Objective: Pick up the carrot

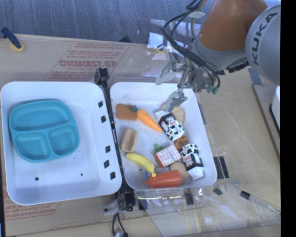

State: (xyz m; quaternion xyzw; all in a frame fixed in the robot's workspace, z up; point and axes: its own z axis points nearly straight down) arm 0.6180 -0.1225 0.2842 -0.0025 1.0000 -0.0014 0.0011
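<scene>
- Arm position: the arm (237, 23) reaches in from the right and carries the gripper (175, 101) over the far edge of the right bin (138, 181).
- Gripper state: the finger ends hang just above the bin floor, near the far wall. No object is visible between them. How far apart they stand cannot be told, because the metal parts overlap at this slant.
- Task object: the carrot (149, 120) lies on the floor of the right bin, in its far-left part. It is set on a diagonal, with the green top toward the far left and the tip toward the near right.
- Neighbours of the carrot: a brown bread-like piece (125, 112) touches or nearly touches its green end. A black-and-white carton (171, 127) lies just beside its tip, on the right.
- Other contents: a banana (140, 162), a red sausage-like item (164, 179) and several small packs lie in the near half of the bin, apart from the carrot.
- Left bin (19, 191): holds a blue divided plate (43, 130). It plays no part in this task.
- Step in hand, as judged: approach. The gripper is to the right of the carrot and slightly beyond it, and the grasp is not yet made.
- Next move, as judged: shift the gripper left and nearer until it is centred over the carrot's middle. Turn the fingers to close across the narrow width, then descend.
- Caution: the carton at the tip leaves little room. A grasp toward the thicker end, clear of the bread-like piece, appears safer.
</scene>
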